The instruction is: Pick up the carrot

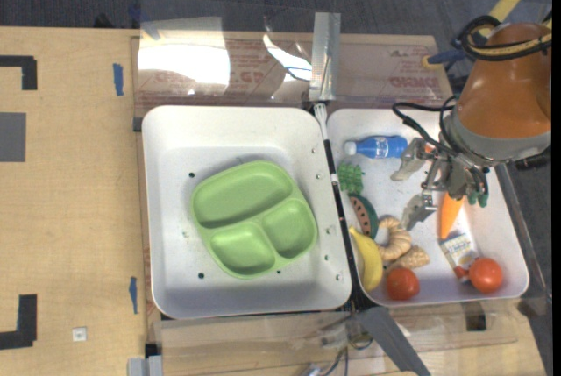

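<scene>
Camera view, single fixed overhead. The arm (pixel 507 89) reaches in from the right, orange band over the right bin (pixel 517 230). The gripper (pixel 447 190) hangs low inside that bin, near its middle. The carrot (pixel 450 214) sits just under and slightly right of the gripper, orange body pointing down toward the near rim, green top up against the gripper hardware. One metallic finger (pixel 419 209) shows to the left of the carrot; the other side is masked by the wrist and cables. Whether the carrot is between the fingers or merely beside them: cannot tell. Finger state open or closed: cannot tell either. Neighbours in the right bin: blue bottle (pixel 379 146) at the far side, green leafy item (pixel 351 178), banana (pixel 368 256), a pale knobbly piece (pixel 400 244), two tomatoes (pixel 402 283) and (pixel 486 274), a small packet (pixel 458 250) just below the carrot tip. Left bin (pixel 166 216) carries a green divided plate (pixel 253 217). Judgement on progress: approach done, gripper positioned at the carrot; a confirmed grasp and the lift out of the bin are not yet evident. Carrot appears to rest at bin-floor level, so I rate the task as roughly mid-way, pick unverified.
</scene>
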Available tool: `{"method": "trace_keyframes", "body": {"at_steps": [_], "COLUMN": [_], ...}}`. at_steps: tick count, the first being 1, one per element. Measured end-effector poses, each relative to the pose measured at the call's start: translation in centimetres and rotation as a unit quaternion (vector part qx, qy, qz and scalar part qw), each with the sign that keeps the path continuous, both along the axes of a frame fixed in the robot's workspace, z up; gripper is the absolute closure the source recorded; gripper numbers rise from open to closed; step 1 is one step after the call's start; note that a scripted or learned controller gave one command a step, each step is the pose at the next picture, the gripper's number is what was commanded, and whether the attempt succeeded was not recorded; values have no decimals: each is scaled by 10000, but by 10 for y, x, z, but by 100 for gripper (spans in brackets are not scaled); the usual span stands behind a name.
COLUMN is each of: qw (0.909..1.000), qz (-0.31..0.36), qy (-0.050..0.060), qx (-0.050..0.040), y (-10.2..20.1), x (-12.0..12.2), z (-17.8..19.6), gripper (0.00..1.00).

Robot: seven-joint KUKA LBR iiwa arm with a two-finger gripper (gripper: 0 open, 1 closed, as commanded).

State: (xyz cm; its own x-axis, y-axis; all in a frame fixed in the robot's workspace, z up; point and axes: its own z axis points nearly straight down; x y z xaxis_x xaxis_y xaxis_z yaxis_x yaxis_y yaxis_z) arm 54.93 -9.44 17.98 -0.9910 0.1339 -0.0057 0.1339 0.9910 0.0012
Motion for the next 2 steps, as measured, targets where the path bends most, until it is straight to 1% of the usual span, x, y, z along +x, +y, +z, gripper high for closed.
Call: {"method": "trace_keyframes", "body": {"at_steps": [1, 2], "qw": [9998, 10000], "qz": [-204, 0], "qy": [-30, -31], "qx": [-15, -13], "y": [-84, -97], "x": [27, -14], "z": [-88, -90], "gripper": [0, 0]}}
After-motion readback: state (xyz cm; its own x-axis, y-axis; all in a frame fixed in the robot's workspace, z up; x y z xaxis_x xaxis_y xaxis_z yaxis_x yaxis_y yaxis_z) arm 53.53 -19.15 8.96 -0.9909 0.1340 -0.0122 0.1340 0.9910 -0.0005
